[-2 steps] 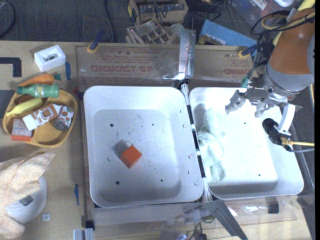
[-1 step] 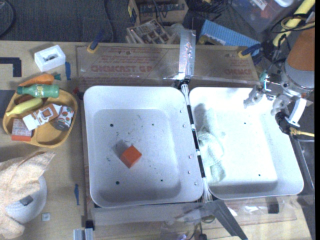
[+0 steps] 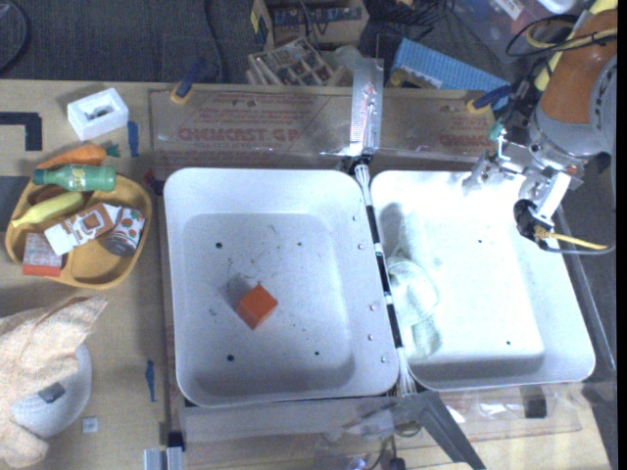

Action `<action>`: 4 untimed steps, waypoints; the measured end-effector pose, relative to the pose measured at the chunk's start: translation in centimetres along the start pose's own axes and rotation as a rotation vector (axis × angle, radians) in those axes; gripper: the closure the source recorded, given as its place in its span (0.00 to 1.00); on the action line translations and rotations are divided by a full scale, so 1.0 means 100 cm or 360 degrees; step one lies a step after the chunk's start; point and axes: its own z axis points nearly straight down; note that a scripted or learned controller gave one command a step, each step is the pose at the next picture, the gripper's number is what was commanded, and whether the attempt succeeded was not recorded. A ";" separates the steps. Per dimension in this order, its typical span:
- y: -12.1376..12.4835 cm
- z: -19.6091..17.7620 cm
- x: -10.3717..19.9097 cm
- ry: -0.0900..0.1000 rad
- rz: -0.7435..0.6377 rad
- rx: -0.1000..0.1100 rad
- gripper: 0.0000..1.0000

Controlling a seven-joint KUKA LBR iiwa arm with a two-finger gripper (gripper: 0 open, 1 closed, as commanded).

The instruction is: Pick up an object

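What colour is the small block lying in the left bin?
Orange: the block shows plainly in the camera view, lying on the left bin's floor.

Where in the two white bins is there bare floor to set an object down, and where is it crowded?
Left bin: bare floor all round the orange block, widest along its far wall. Right bin: bare middle and near right; crowded by the pale crumpled cloth along the divider and under the gripper at the far right.

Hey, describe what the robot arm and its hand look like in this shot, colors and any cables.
The arm is grey with an orange band above the wrist. Its hand is pale metallic grey with black fittings. Yellow and black cables loop around the upper arm, and a yellow cable trails out beside the hand.
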 end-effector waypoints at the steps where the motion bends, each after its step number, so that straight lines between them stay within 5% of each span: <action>1: -0.032 -0.007 -0.023 0.0001 0.0319 0.0011 0.00; 2: -0.116 -0.046 -0.050 0.0002 0.0567 0.0012 0.00; 3: -0.118 -0.095 -0.074 -0.0001 0.0800 0.0004 0.00; 4: -0.121 0.009 0.020 0.0000 0.0761 0.0012 0.00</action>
